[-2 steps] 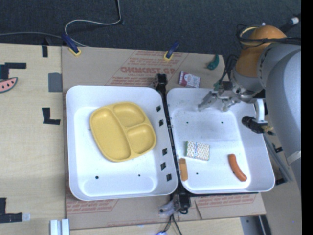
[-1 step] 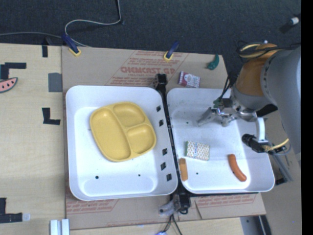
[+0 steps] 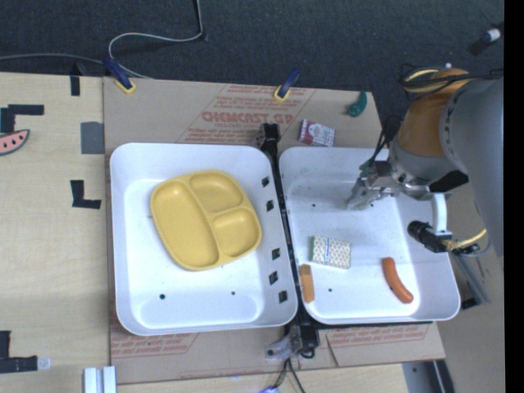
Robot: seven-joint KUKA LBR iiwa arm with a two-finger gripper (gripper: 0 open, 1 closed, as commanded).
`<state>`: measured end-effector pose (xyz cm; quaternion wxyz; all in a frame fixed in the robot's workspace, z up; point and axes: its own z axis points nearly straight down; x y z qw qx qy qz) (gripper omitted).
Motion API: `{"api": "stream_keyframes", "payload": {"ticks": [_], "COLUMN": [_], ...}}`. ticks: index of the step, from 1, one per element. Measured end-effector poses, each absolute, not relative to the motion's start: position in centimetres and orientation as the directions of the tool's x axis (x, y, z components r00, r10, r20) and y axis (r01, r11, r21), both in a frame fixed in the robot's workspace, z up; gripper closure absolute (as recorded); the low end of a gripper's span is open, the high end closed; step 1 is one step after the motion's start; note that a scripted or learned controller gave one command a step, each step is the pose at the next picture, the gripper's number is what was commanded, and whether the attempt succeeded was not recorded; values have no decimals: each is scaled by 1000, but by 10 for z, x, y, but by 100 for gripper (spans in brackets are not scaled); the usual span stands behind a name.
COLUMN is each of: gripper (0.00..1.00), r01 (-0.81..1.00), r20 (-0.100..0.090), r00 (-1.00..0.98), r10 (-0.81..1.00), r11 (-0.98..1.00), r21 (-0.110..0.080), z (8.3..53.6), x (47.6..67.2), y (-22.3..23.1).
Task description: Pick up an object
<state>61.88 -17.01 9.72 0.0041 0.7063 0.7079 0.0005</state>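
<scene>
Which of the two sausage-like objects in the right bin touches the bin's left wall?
The paler hot dog, lying against the left wall; the red sausage lies near the right side.

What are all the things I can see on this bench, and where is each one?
White bins: 2, side by side; left bin, right bin.
Divided plate: 1, yellow, in the left bin.
Hot dog sausage: 1, orange-red, near corner of the right bin.
Small bread-like piece: 1, orange-brown, right bin by its left wall.
Patterned square pad: 1, pale with green specks, middle of the right bin.
Small packet: 1, red and white, on the cardboard behind the right bin.
Clamps: 2, yellow and blue, at the cardboard's far edge.
Robot arm: 1, grey with orange band, from the right.
Hand: 1, metal, over the right bin's far part.
</scene>
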Motion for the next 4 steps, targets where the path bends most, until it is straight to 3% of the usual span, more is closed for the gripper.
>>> {"api": "stream_keyframes", "payload": {"ticks": [1, 2, 3, 4], "gripper": [0, 0, 0, 0], "r01": [1000, 1000, 1000, 1000], "r20": [-5, -1, -1, -2], "r00": [-2, -2, -2, 1], "r10": [1000, 1000, 1000, 1000], "r11": [2, 2, 2, -1], "r21": [6, 4, 2, 1], "z": [97, 86, 86, 86], "x": [619, 668, 663, 566], "y": [-170, -154, -125, -136]}}
